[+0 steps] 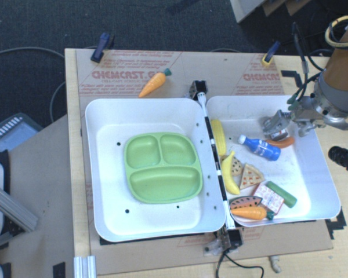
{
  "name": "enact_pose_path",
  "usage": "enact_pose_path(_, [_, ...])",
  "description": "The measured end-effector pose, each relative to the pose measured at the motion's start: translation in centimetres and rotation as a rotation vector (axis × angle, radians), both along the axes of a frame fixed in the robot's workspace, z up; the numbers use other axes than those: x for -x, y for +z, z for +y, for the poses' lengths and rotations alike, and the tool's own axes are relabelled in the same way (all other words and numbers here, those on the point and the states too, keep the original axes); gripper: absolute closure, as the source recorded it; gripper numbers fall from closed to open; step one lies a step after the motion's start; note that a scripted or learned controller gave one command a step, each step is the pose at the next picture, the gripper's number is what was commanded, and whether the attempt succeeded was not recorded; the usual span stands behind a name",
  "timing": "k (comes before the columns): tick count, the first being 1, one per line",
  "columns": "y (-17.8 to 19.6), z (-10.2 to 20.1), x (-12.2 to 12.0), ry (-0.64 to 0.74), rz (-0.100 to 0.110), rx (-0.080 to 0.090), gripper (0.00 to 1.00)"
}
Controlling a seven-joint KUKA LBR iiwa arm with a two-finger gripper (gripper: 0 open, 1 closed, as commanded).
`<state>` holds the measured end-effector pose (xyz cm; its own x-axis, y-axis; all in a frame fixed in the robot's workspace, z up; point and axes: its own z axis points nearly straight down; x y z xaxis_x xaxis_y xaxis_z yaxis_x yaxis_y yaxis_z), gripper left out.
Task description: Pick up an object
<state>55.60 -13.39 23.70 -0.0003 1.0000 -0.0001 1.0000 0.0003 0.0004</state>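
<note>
Nearby, claw point(276, 126) over blue bottle point(261, 147), banana point(228, 174)

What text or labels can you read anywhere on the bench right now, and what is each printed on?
"CHEMCAST": red print on the brown board behind the left bin, repeated at the board's right; smaller lines around it are too blurred to read.
Blue bottle: its label is too small to read.
Pink packet: its print is too small to read.
</note>
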Motion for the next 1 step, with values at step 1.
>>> enact_pose_path(1, [-13.52,-2.53,-3.4,-0.001,0.0,0.0,0.0])
